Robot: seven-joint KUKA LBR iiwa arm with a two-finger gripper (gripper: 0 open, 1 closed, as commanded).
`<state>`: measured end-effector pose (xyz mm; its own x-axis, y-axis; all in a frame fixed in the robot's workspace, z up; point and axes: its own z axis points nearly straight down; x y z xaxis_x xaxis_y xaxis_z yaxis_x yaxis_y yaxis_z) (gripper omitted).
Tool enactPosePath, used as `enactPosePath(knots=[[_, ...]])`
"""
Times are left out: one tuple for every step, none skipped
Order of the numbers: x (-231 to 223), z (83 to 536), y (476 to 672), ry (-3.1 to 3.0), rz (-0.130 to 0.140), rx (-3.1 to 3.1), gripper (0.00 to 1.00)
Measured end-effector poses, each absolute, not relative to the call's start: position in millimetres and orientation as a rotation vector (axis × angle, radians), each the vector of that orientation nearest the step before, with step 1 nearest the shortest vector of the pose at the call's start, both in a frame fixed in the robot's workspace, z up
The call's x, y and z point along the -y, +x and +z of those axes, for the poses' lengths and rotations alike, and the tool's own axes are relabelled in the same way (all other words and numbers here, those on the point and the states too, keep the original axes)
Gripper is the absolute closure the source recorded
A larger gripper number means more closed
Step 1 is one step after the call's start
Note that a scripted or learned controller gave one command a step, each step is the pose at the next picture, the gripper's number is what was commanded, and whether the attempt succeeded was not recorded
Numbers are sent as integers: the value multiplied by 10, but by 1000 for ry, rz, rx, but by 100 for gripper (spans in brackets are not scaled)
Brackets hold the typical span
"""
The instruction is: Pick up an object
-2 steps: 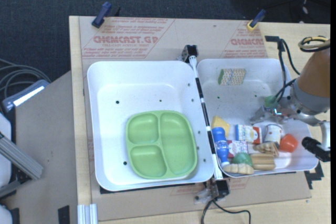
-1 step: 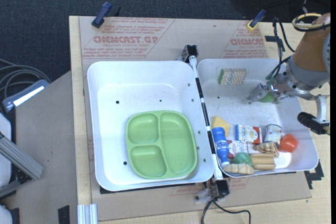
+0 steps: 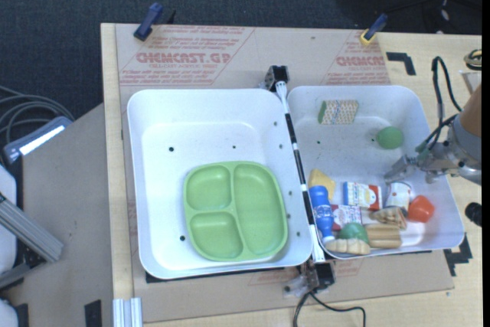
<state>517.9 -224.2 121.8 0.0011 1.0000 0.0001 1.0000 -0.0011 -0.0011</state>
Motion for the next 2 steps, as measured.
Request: enactPosePath(knots=[[1821, 1836, 6484, -2221, -4, 2226, 0], [2030, 959, 5909, -2222, 2, 2220, 0]])
